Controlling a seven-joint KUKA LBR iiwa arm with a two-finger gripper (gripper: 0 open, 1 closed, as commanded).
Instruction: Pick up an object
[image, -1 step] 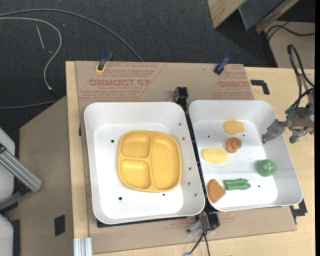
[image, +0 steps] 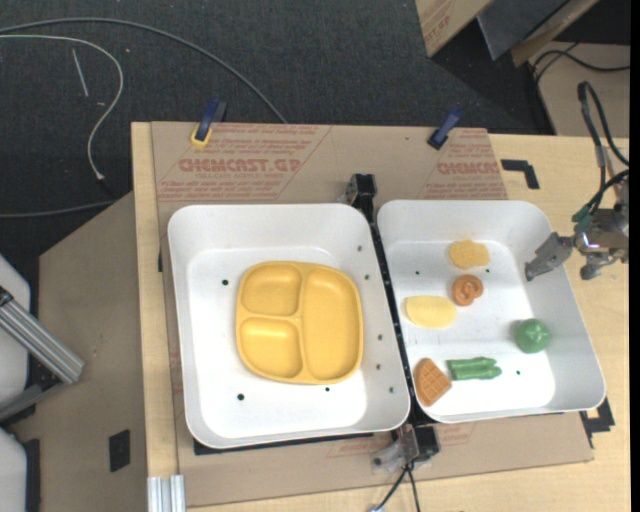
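The right bin (image: 570, 390) holds several toy foods: a yellow piece (image: 468, 253), a brown ring-shaped piece (image: 467, 290), a pale yellow piece (image: 430, 311), a round green piece (image: 532, 335), a long green piece (image: 472, 369) and a tan waffle (image: 431, 381). My gripper (image: 568, 265) hovers at the right rim of that bin, level with the yellow piece and well to its right. Its fingers (image: 545, 258) stand apart, open, with nothing between them.
In the left bin (image: 190, 240) lies a yellow divided plate (image: 300, 322). Both bins rest on a cardboard sheet (image: 240, 160) held by blue clamps at the back. Cables hang at the right edge near the arm.
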